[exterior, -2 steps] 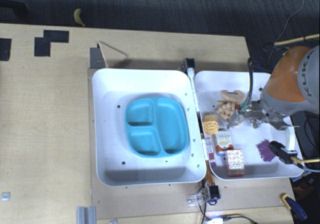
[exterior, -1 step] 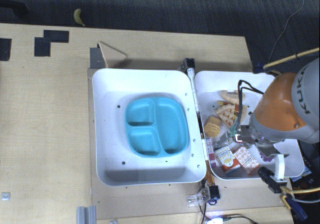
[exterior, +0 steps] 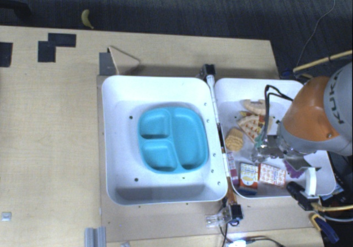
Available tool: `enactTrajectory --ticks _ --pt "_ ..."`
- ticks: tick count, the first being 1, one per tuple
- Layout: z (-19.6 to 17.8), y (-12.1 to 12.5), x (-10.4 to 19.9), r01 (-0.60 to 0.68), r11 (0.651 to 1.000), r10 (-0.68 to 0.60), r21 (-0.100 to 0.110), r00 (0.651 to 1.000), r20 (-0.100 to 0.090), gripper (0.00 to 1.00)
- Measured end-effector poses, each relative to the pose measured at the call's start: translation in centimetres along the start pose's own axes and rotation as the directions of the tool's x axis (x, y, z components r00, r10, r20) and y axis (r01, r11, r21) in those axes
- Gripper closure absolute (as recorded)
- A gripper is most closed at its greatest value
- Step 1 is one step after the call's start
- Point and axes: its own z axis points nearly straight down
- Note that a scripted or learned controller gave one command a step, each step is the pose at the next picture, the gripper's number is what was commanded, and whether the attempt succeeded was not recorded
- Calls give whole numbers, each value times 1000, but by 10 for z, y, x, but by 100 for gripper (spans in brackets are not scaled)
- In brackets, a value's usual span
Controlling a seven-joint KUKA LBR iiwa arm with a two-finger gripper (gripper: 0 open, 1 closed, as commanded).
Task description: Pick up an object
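Over in the left bin sits a blue divided tray, well apart from my work. My gripper hangs low in the right bin over crackers, pastries and small cartons; whether it's clenched, I cannot tell. Crowding worries me: I may nudge neighbours or close on nothing.

Mostly plastic on a wood-look bench

Both bins look like smooth white plastic, the blue tray is plastic with a soft sheen, bench is pale matt wood, and the cartons look like printed glossy card.
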Motion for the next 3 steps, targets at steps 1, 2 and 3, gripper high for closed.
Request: enactTrajectory --ticks 1,2,3 --pt "-86 20 73 3 1000 -3 12 1000 -3 100" --pt "-85 20 72 2 1000 -2 13 1000 -3 0" --pt "-18 1 21 3 1000 -3 13 1000 -2 0"
